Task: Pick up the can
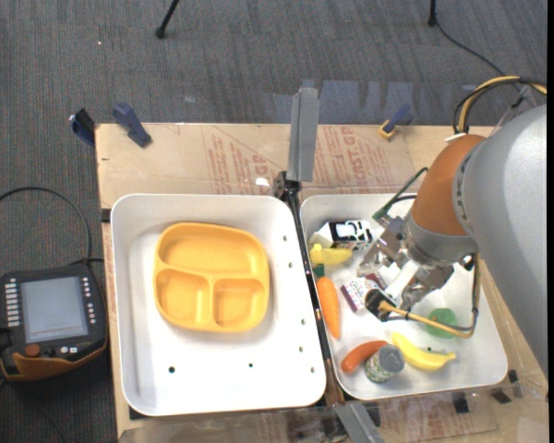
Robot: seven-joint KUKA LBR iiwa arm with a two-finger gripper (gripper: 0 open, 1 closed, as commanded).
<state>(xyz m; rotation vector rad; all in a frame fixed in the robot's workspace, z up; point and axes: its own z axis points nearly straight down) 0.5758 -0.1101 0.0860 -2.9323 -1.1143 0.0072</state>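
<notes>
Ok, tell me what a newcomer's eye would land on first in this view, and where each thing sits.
The bright yellow divided tray stands out first, lying alone in the left bin. Next comes the big grey arm with its orange band, reaching from the right over the right bin, its gripper above a clutter of toy food. There, the carrot lies by the left wall, the banana near the front, and the can beside it.

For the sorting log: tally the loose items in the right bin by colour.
Yellow: 2, a banana and a piece by the divider
Orange: 1, carrot
Red-orange: 1, pepper
Green: 1, disc
Grey: 1, can
Black-and-white: 1, box
Total: 7
</notes>
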